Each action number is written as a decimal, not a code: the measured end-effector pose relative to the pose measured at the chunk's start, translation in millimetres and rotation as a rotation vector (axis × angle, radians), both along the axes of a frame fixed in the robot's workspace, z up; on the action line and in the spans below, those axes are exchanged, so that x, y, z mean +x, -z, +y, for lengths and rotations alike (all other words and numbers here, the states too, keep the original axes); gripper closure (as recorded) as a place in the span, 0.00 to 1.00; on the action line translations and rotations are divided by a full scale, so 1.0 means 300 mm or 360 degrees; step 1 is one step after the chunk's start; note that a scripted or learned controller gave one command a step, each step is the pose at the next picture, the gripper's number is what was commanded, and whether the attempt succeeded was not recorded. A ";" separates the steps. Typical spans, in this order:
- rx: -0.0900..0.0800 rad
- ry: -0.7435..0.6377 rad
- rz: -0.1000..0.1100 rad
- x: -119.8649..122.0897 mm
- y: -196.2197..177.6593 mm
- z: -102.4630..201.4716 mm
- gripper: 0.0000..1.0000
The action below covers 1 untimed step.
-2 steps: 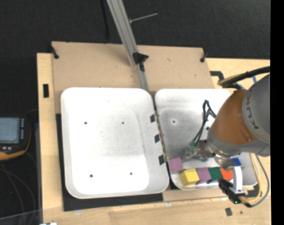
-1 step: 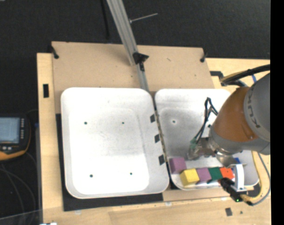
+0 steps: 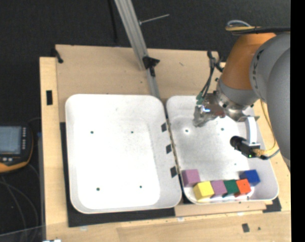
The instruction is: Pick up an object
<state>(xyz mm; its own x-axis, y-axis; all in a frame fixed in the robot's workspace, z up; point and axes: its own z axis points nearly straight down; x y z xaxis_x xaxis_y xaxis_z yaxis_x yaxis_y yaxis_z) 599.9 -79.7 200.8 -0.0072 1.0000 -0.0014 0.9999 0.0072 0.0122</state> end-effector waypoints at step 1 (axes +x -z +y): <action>0.0006 -0.0002 0.0022 -0.091 0.014 0.318 1.00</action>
